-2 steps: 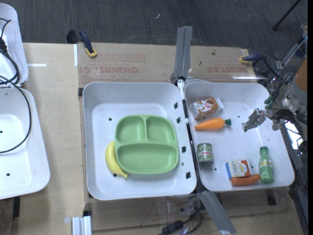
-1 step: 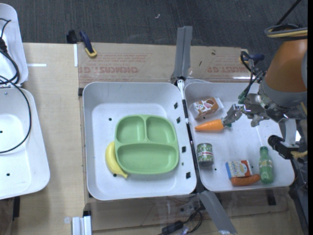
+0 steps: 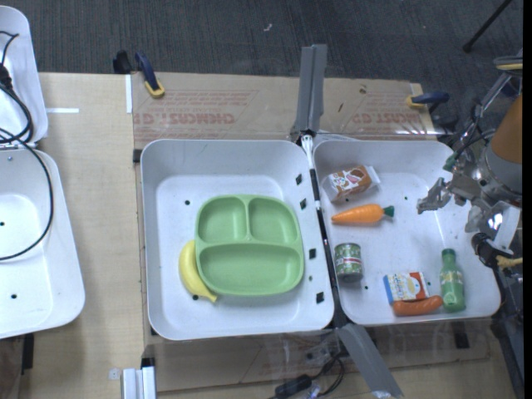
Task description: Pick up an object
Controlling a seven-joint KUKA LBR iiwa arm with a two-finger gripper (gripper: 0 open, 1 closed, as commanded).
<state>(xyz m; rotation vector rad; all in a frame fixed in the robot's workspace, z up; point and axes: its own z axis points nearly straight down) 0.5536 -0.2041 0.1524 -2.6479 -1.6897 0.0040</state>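
At the right edge of the right bin, the pincer is hovering with nothing between its tips; whether it is spread or pressed together I cannot tell, since the metal parts are blurring into the wrist behind them. The things it might take are all lying to its left and below: the carrot is sitting nearest to its left, with the snack packet just beyond that; the small can is standing further down and left; the green bottle is lying directly below the pincer, beside a small box and a sausage touching it. These are spread loosely, probably so that each can be reached alone; the bottle, box and sausage are crowding together, which looks awkward. Far to the left, the green tray is resting in the left bin with a banana tucked against it; the arm itself is being cut off by the frame.
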